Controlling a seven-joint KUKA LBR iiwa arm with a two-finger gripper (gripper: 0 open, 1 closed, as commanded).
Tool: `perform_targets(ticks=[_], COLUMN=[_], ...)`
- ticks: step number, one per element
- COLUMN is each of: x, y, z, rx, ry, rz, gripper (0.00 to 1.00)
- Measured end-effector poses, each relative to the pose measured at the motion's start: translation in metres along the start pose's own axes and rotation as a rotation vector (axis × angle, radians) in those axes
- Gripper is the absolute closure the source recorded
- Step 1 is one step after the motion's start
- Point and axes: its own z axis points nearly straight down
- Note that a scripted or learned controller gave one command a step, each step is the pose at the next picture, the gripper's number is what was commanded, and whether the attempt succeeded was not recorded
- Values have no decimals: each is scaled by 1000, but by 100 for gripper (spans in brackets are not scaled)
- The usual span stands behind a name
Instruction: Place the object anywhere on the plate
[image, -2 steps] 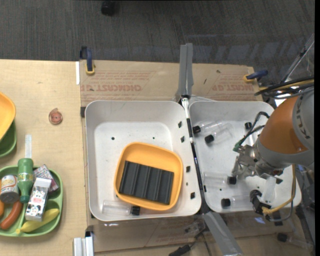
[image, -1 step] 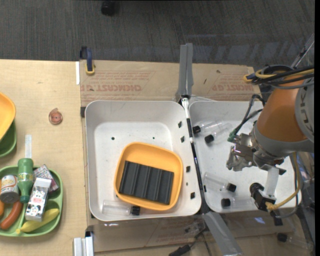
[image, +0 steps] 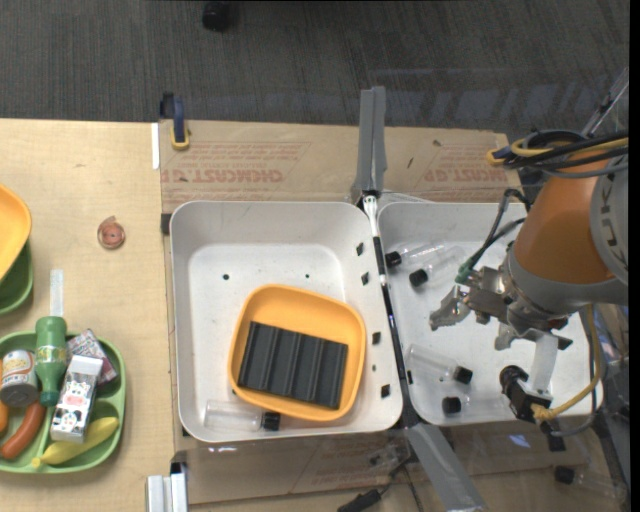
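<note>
A pale wooden bench (image: 90, 170) is carrying a sheet of printed cardboard (image: 300, 165), and two shallow white bins are sitting on it side by side under a dark carpeted floor strip at the top.

The left bin (image: 195, 235) is holding the orange plate (image: 250, 312), which is lying slightly turned and is already bearing a black ribbed block (image: 295, 363) across most of its floor. A clear capped vial (image: 235, 415) is lying just beside the plate's lower edge, on the bin floor and not on the plate.

The arm (image: 565, 235) is reaching over the right bin (image: 425, 390), and its gripper (image: 455, 308) is hanging low above that bin's middle. Whether the gripper is open or shut cannot be told from this slant, and nothing is showing in its grasp.

The likeliest object for the task is one of the loose vials here. One vial (image: 425, 260) is lying up and to the left of the gripper, its long axis running roughly left to right; another vial (image: 440, 365) is lying below the gripper, also roughly crosswise. A small black cap (image: 452, 405) is resting near the bin's lower wall.

The plate is lying well to the gripper's left, so any carry is having to cross the two adjoining bin walls, and the ribbed block is leaving only the plate's margins free.

Off to the far left, a green tray of toy food (image: 60, 400) is standing clear of all this.
</note>
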Motion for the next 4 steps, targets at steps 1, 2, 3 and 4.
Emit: perform_targets(ticks=[1,2,3,4], x=[39,106,51,9], y=[-14,-38,-18,-4], z=[0,0,-11,0], rx=[0,0,-1,2], ry=[0,-2,-2,-1], rz=[26,62,99,-155], gripper=[0,0,0,0])
